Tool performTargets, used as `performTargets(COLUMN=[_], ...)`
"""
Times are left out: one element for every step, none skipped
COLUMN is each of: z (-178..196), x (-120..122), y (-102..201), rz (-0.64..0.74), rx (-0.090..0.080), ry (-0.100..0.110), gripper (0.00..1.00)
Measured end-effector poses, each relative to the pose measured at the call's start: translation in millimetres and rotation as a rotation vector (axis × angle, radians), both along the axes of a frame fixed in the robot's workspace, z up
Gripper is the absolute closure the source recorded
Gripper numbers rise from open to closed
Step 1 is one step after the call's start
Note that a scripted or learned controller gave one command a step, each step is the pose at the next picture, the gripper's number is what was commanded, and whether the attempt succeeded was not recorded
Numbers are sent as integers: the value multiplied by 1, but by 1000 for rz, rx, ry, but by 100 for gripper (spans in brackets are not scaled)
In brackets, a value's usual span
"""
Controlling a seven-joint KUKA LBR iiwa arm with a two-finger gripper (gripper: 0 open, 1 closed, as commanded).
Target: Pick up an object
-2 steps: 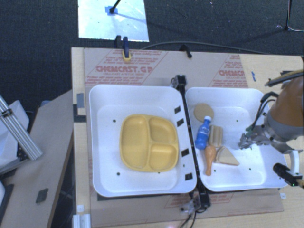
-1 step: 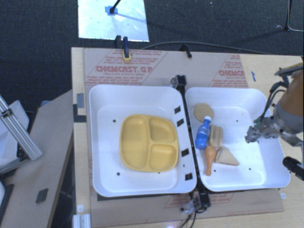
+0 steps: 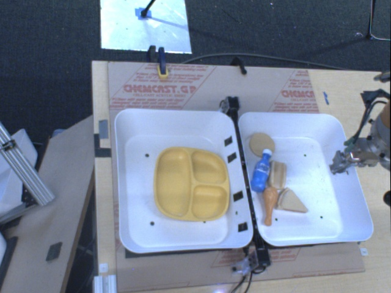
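Note:
The right bin (image 3: 324, 130) holds a cluster of small items near its left wall: a tan round disc (image 3: 261, 143), a blue bottle with a white cap (image 3: 261, 170), a beige block (image 3: 279, 174), an orange carrot-shaped piece (image 3: 269, 204) and a tan wedge (image 3: 292, 201). My gripper (image 3: 339, 163) hangs at the right bin's right rim, well to the right of these items, with nothing seen in it. Its tips are small and blurred.
In the left bin (image 3: 137, 127) lies a yellow divided plate (image 3: 190, 183). A black clamped divider (image 3: 241, 182) runs between the bins. Cardboard (image 3: 183, 84) lies under both bins, and a metal plate (image 3: 145, 16) sits beyond on dark carpet.

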State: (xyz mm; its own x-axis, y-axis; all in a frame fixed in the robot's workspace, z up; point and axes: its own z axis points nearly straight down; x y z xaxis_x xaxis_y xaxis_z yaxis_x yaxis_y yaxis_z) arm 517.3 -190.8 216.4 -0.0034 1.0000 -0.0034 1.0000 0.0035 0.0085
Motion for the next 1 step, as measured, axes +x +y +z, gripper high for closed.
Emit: performTargets(z=[3], x=[1], y=[0], rz=[0], rx=[2], ry=[5], gripper=[100])
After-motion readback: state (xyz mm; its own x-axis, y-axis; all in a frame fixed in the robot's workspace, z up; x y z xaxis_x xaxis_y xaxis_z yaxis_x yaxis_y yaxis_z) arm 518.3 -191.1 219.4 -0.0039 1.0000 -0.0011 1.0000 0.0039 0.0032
